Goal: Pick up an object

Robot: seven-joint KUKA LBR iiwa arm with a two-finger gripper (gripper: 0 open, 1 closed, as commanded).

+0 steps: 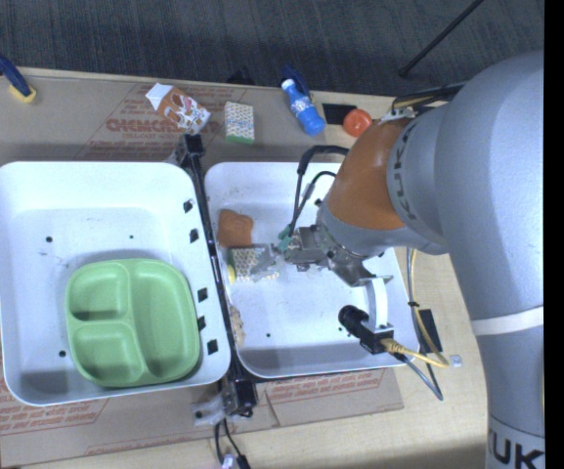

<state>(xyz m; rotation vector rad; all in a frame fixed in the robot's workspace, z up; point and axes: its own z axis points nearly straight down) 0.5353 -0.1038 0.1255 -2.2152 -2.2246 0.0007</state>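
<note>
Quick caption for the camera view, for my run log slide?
KUKA arm's gripper low in the right bin beside a patterned packet and brown item; green tray in the left bin.

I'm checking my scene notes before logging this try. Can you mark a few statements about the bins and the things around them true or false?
1. A green divided plate lies in the left bin. True.
2. The orange block lies in the left bin. False: it is in the right bin.
3. A blue bottle lies on the bench outside the bins. True.
4. The gripper is over the green plate. False: it is over the right bin.
</note>
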